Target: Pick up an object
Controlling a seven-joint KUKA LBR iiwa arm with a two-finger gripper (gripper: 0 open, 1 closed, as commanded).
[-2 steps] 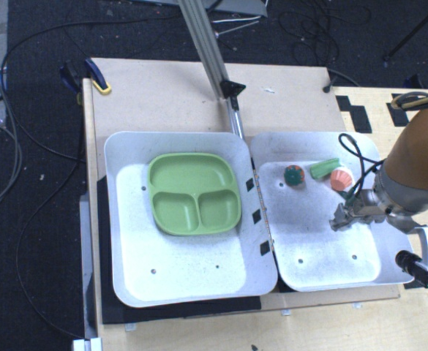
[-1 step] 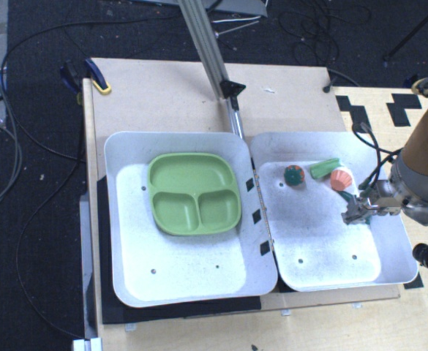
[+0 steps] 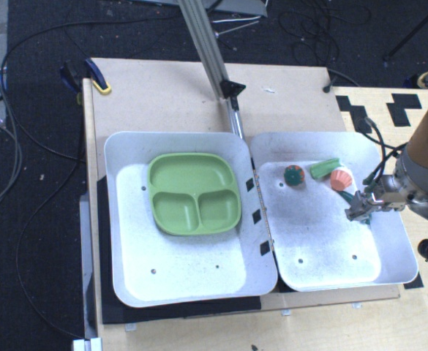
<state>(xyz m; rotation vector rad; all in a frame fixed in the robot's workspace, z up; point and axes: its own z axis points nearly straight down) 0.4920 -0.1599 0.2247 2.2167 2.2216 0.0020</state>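
While the arm (image 3: 426, 159) comes in from 3 o'clock, the gripper (image 3: 361, 209) sits low over the right bin (image 3: 323, 262), at about 3 o'clock of that bin's floor. Fingers dark and small here; cannot tell whether they are parted or closed, and nothing is visible between them. A bit of teal shows at the tip, unclear what it is.

Pickable objects cluster at the bin's 12 o'clock: a small round teal-and-red ball (image 3: 294, 175), a green oblong piece (image 3: 324, 169) just beside it toward 3 o'clock, tilted, and a pink-orange piece (image 3: 340, 179) touching or nearly touching the green one's lower end. The pink-orange piece is nearest the gripper, at roughly 11 o'clock from it, close but apart. The ball is further off, toward 10 o'clock. Bare bin floor lies between the gripper and these three.

Left bin (image 3: 177, 276) holds a green divided plate (image 3: 195, 194), three compartments, at its 12 o'clock half, well apart from the gripper. A metal pole (image 3: 206, 39) slants in from 12 o'clock and ends at the seam between the bins. Black tape marks (image 3: 257, 214) along the seam. Yellow-and-blue clamp (image 3: 96, 79) at the bench's 11 o'clock corner. Cables (image 3: 31, 145) on the dark floor at 9 o'clock.
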